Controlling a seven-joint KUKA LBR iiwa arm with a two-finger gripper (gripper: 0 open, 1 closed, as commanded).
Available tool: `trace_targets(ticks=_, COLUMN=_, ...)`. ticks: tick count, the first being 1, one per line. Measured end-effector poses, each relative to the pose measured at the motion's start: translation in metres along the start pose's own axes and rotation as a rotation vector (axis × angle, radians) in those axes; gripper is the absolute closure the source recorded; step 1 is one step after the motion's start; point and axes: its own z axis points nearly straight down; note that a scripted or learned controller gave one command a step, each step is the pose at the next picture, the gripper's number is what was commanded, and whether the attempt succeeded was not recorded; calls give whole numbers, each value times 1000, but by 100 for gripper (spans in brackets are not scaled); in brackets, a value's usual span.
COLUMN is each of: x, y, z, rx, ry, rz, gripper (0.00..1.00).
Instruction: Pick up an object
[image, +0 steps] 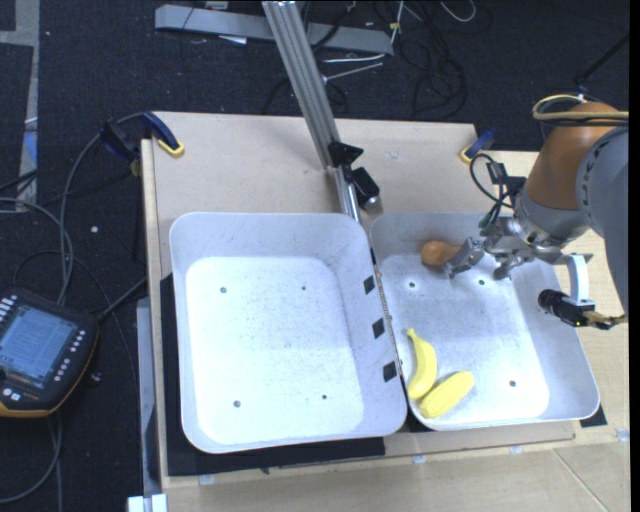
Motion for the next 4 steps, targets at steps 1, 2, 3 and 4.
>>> trace_targets(ticks=1, x=0, y=2, z=-13, rx=-5, ry=-2, rz=-1, gripper=100)
trace_targets(ticks=2, x=-1, y=1, z=-77, rx=-10, ry=-3, rz=0, gripper=100)
trace_targets(ticks=3, x=-4, y=0, z=-140, rx=-10, ry=-3, rz=0, gripper=100)
trace_targets(ticks=4, x=-4, y=0, z=-161, rx=-7, ry=-2, rz=0, gripper=100)
